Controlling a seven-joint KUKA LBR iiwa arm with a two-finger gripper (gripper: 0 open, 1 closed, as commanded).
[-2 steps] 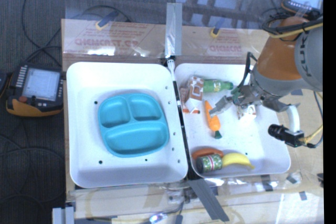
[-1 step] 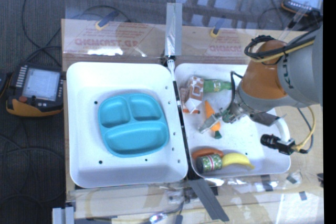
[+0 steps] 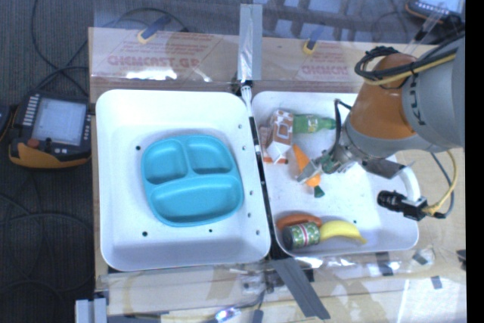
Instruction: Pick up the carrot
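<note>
The carrot (image 3: 301,158) is a small orange piece lying in the right bin (image 3: 393,227), left of centre; a second orange bit and a green tip (image 3: 318,191) lie just below it. My gripper (image 3: 321,168) hangs low over that spot, right beside the carrot and partly covering it. The grey arm with its orange band (image 3: 382,111) reaches in from the right. I cannot see whether the carrot is gripped.
Behind the carrot lie a green bottle (image 3: 314,122), a brown-and-white carton (image 3: 281,127) and a red-and-white packet (image 3: 272,153). A green can (image 3: 302,234), a banana (image 3: 344,232) and a red item (image 3: 296,220) rest at the front wall. A blue divided plate (image 3: 193,179) sits in the left bin (image 3: 121,125).
</note>
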